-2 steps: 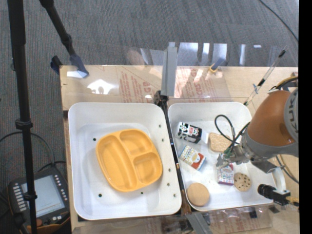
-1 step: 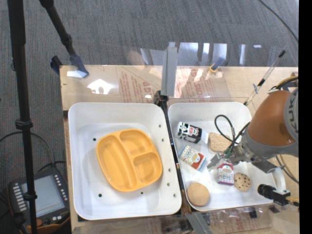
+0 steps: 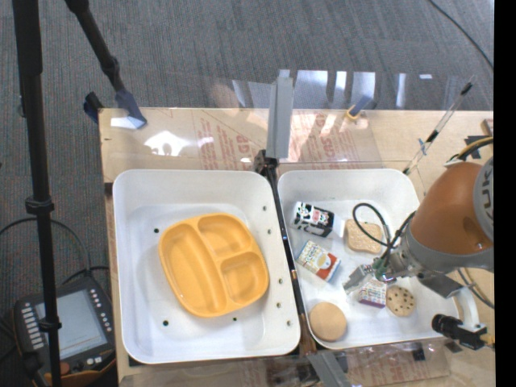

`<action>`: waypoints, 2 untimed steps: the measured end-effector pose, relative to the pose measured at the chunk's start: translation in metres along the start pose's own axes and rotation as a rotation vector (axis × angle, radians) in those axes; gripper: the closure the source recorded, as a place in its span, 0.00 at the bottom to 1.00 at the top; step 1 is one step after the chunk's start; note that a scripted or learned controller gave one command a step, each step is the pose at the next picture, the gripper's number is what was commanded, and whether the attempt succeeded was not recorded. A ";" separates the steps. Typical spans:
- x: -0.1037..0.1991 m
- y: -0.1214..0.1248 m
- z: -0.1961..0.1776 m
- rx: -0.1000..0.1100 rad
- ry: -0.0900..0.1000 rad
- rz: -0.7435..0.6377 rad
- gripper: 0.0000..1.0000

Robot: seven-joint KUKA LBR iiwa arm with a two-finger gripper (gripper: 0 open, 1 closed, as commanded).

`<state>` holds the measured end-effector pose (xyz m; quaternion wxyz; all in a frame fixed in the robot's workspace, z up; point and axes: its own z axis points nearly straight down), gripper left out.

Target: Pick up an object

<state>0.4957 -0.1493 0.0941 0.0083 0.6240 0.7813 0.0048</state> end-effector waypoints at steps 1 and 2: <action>-0.004 -0.001 -0.010 0.000 -0.002 0.011 1.00; -0.004 -0.001 -0.010 0.000 -0.002 0.010 0.00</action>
